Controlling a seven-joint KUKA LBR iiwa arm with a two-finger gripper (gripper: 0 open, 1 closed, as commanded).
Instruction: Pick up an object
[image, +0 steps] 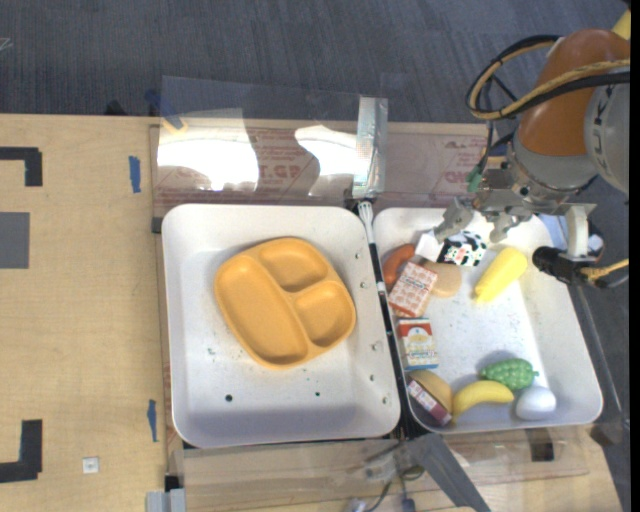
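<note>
My gripper (478, 222) hangs over the far part of the right bin (585, 345), fingers spread open and nothing between them. Just below it lies a small black-and-white toy (463, 250). A yellow corn-like piece (499, 273) lies to the toy's right. A red-and-white packet (412, 288), a tan piece (446, 282) and an orange-red round thing (396, 260) crowd the bin's left side. Nearer the front lie a small carton (420, 343), a can (430, 396), a banana (483, 396), a green bumpy fruit (510, 374) and a white egg (538, 402).
The left bin (190, 380) holds a yellow divided plate (287, 300). A clear plastic wall (260, 150) stands behind the bins. Yellow and black cables (500, 75) loop off the arm's orange band (570, 100) at the upper right. Wooden bench (70, 300) lies to the left.
</note>
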